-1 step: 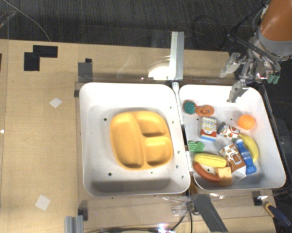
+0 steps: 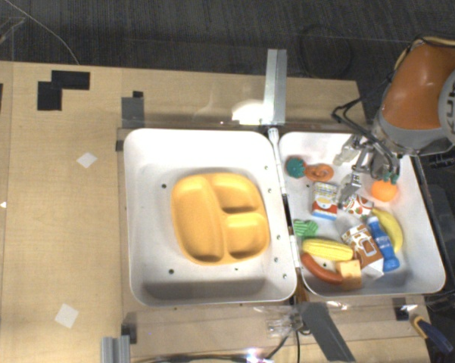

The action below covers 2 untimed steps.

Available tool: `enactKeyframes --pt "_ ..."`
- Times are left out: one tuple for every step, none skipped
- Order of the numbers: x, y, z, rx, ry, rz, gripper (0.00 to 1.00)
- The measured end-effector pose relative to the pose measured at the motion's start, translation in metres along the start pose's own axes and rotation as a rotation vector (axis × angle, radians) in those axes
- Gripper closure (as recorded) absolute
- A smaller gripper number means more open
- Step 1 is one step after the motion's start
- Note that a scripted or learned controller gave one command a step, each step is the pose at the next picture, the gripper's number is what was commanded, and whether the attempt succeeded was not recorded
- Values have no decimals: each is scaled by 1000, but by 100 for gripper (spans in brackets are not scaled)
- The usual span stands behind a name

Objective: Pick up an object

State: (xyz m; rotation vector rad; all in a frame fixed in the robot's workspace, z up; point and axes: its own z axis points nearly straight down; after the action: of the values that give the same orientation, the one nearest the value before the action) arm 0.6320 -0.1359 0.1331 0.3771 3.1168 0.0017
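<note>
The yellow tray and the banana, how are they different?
The yellow tray is far bigger than the banana. The tray lies in the left bin; the banana lies in the right bin, among other toys. The tray is broad with three compartments; the banana is a slim curved piece. Both are yellow.

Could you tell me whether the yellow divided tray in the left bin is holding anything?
Empty. The yellow tray shows bare compartments; the toys all lie in the right bin.

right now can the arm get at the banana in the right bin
Probably yes. The banana lies on top near the right bin's outer edge, uncovered, just below the gripper; a blue item touches it.
</note>
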Motion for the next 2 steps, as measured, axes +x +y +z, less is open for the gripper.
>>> enactKeyframes --pt "-31 -15 37 -4 -7 366 0" --pt "-47 -52 38 -8 15 442 0"
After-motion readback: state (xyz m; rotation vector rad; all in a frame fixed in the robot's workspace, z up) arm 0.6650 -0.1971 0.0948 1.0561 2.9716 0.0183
